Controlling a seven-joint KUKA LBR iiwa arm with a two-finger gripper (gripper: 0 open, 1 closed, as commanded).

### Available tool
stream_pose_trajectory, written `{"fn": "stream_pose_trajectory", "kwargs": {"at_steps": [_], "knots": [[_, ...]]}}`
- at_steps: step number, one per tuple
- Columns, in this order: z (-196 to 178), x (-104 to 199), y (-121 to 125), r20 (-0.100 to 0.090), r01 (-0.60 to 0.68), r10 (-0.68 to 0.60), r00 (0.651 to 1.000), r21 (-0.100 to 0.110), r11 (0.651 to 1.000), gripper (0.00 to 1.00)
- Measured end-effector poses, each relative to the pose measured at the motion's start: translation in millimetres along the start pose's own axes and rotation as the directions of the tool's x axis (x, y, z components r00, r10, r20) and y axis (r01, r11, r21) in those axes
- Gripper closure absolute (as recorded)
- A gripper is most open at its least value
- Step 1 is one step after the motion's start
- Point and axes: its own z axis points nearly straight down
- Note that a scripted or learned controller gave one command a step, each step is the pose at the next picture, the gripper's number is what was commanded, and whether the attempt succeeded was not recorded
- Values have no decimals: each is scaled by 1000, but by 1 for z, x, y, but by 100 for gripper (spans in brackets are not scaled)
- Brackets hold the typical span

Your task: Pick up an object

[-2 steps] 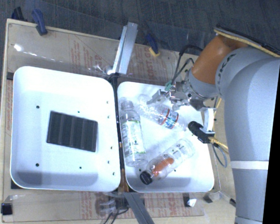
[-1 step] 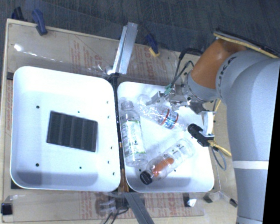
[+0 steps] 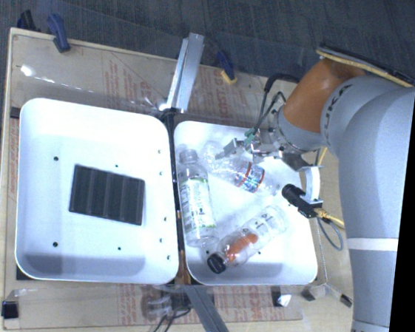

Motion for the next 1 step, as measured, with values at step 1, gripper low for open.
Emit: {"fn": "stream_pose_trajectory", "kwargs": {"at_steps": [1], "knots": [[24,0,-34,-11,37,-37,999,48,998,0]]}}
